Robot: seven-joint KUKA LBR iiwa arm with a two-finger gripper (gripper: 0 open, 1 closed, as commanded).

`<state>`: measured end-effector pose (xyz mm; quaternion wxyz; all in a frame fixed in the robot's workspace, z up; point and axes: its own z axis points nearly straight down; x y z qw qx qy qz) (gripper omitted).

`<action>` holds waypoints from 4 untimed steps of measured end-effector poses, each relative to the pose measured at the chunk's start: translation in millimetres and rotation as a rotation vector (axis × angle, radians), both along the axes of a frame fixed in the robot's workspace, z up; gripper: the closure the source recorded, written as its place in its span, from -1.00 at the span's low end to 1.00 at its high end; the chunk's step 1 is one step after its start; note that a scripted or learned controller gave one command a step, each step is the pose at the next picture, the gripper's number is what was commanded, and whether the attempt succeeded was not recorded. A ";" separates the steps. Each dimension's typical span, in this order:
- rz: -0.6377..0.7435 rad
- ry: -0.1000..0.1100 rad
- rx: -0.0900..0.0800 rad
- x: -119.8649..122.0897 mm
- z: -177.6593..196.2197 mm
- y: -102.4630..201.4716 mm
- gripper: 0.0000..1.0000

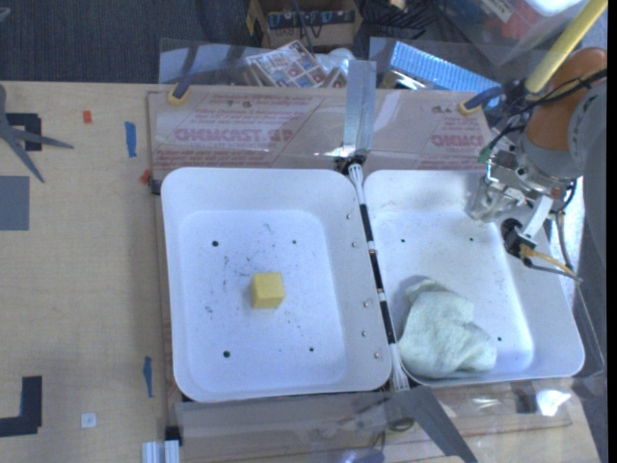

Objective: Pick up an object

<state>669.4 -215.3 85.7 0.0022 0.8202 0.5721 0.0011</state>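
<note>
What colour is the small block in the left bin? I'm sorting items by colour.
Yellow. The small block shows clearly in the camera view, near the middle of the left bin.

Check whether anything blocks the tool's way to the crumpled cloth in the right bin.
Nothing visible does. The tool is over the far right corner of the right bin; the cloth lies at the bin's near left, with bare white floor between them.
</note>
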 end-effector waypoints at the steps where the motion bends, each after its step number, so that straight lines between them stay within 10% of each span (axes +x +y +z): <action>1: -0.177 0.005 0.003 -1.6 99.6 141.5 1.00; 2: -0.431 0.011 0.003 -3.3 27.5 94.6 1.00; 3: -0.862 -0.003 0.003 -23.8 1.7 117.4 1.00; 4: -1.012 -0.002 0.009 -7.2 1.1 111.1 1.00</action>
